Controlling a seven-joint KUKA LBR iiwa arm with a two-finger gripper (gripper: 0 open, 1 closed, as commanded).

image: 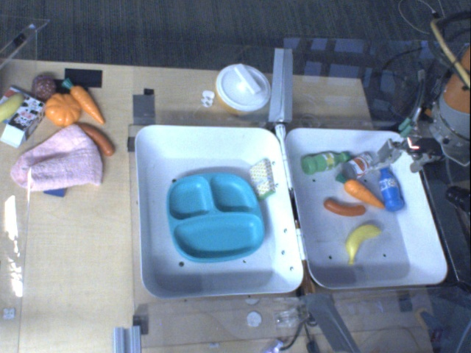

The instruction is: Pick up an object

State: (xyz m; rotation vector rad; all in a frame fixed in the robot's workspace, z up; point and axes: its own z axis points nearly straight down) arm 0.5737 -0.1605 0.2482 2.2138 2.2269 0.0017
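Lower right of frame, the right bin (434,267) holds a banana (362,240), then sausage (344,207), carrot (363,192), blue can (391,190) & green bottle (326,160) farther up. The banana lies apart from the rest, prob. the cleanest pick w/ a straight-down approach. Hand (397,151) sits at upper right over the bin's far edge; can't tell its open/closed state, detail too blurred.

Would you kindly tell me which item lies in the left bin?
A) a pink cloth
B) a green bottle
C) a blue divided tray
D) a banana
C: the blue divided tray rests in the left bin, with a small sponge by it.
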